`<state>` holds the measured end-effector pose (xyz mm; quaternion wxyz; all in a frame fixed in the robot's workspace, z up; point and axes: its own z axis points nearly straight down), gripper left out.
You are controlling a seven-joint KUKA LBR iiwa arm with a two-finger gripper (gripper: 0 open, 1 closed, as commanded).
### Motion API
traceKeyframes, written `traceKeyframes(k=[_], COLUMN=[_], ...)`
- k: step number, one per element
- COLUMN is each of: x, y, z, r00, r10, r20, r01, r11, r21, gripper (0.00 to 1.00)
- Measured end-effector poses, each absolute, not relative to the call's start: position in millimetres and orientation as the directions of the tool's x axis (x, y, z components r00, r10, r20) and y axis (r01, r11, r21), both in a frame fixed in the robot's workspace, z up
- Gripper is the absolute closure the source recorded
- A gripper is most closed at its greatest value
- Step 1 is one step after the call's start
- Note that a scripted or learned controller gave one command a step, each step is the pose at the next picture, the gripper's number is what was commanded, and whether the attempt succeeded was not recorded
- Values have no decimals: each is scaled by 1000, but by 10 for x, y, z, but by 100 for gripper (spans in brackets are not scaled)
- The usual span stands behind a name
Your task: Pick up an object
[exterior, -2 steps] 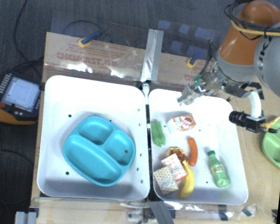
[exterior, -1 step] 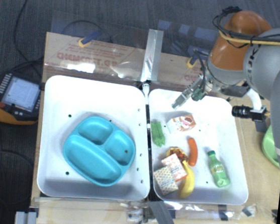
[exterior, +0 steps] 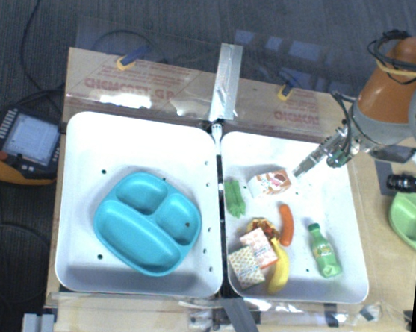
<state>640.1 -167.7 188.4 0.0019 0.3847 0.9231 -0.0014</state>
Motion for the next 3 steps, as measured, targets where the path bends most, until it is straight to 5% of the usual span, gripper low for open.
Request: traceKeyframes(k=[1, 2, 3], x=[6401, 5857, 5872], y=[-1676, -1820, -1810], z=[1884, 923, 1025], r00=[-704, -727, -727], r10=[710, 687, 686], r20=[-4, -3, -4], r01=[710, 687, 686], r11=[704, 727, 727], r21=[-1, 0, 5], gripper=[0, 0, 100])
